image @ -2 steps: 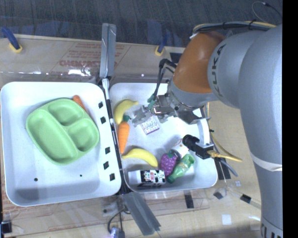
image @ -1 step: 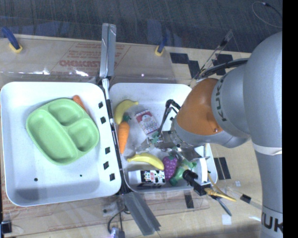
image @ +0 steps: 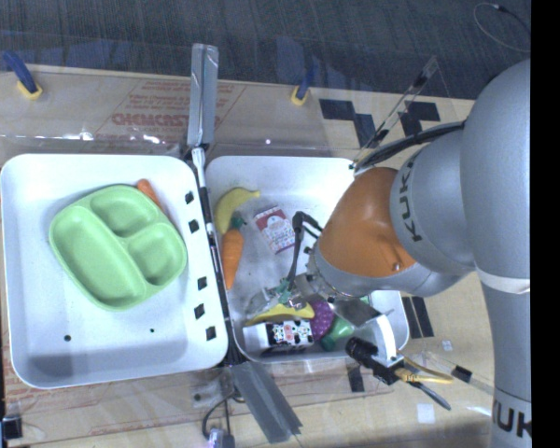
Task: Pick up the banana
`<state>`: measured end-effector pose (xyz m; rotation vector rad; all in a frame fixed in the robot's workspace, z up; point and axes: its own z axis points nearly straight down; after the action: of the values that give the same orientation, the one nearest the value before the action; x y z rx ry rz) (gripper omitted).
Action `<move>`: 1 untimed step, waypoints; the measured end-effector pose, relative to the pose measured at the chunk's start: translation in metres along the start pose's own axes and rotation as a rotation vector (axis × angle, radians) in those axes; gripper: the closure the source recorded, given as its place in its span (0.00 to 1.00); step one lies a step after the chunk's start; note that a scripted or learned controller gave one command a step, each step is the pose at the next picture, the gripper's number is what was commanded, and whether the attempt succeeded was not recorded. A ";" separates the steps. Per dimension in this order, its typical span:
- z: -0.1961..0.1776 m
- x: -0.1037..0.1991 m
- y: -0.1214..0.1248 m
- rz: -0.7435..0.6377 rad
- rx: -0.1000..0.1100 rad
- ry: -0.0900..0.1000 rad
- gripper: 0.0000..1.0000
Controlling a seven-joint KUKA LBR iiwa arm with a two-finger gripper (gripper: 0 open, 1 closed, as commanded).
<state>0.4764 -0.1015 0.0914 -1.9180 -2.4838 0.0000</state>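
Banana up in the top left corner of the right bin, yellow and curved, close to the wall between the two bins. Whole banana in plain sight. Not touched by the gripper, low down in the middle of that bin and well apart from the banana. Mostly tucked under the big grey arm and its orange band, so cannot tell whether open or shut, or whether holding anything. Sits down among a heap of small things near the bottom of the picture: something yellow, a purple lump, a green bit and a white and black box, all packed close together. Hard to tell touching from just near in that heap. Just under the banana, an orange carrot, long and pointing down along the bin wall. Right beside both, a clear packet with a red and white card inside. Next to the packet, a thin black loop, too thin to name. Right half of the right bin hidden by the arm. Over in the left bin, a light green plate with three parts, and a small orange thing poking out behind its top edge, too covered to name.
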 end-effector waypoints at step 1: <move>-0.075 0.001 0.001 -0.160 -0.001 -0.002 0.00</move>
<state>0.4769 -0.1003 0.1663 -1.7146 -2.6315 0.0004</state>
